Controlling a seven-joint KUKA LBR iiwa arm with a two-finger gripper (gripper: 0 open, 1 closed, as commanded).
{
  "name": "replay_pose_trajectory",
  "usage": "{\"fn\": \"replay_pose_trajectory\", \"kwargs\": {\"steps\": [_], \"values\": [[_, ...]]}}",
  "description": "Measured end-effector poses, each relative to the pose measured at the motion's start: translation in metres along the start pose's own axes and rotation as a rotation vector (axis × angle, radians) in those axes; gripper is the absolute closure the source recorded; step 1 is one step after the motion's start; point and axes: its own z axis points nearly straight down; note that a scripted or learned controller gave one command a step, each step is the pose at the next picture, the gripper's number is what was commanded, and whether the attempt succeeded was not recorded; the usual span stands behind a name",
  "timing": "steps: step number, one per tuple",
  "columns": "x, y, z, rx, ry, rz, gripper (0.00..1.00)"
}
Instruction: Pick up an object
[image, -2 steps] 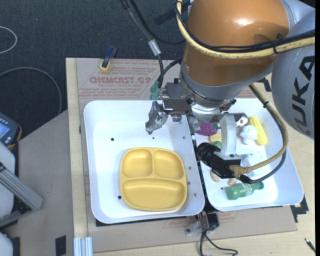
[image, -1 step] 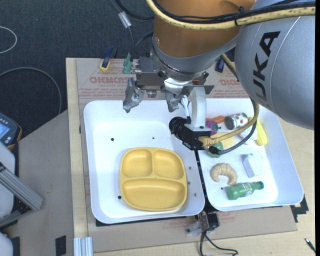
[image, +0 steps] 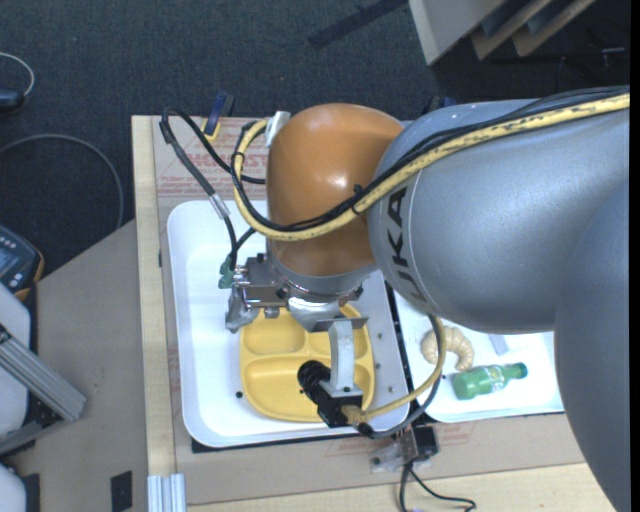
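A yellow divided plate (image: 270, 385) lies in the left bin (image: 195, 330), toward its front. My gripper (image: 262, 300) hangs low over the plate's back edge, under the orange wrist band, and the arm hides much of the plate and the bin. In the right bin (image: 530, 400) lie a green bottle (image: 487, 379) on its side and a beige curved piece (image: 455, 345) just behind it, both close to the bin's left wall and apart from the gripper.
The big grey arm covers most of the right bin and the back of both bins. Black and yellow cables loop over the left bin's back left corner. Bare white floor shows along the left bin's left side.
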Motion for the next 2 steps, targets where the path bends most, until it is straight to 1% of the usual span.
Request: {"fn": "replay_pose_trajectory", "kwargs": {"steps": [1,2], "values": [[-0.0017,0.0003,-0.2532,-0.039,0.017,-0.002,0.0],[-0.0004,-0.0003,-0.2534,-0.023,0.009,-0.004,1.0]]}}
